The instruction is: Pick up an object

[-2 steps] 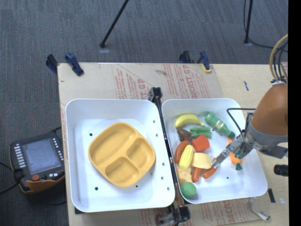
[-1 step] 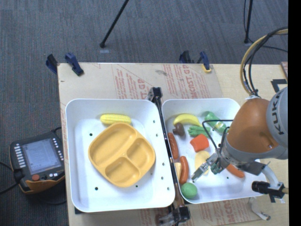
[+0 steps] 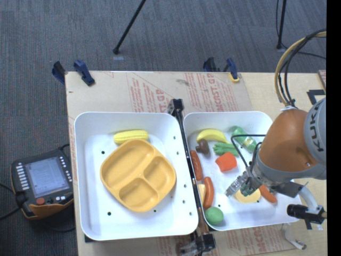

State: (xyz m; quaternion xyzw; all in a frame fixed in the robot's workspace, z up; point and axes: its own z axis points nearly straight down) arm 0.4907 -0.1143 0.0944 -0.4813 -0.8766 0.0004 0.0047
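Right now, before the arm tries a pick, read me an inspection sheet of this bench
Surface: bench board bears a left bin and a right bin.
Job's things: right bin holds banana, orange block, green ball, two sausages.
Clutter: left bin holds yellow divided plate and corn cob.
Grippers: gripper low over the right bin; grasp unclear.
Cables: yellow and black hoses loop above the arm.
Surroundings: blue clamps, pendant on carpet, tripod legs.
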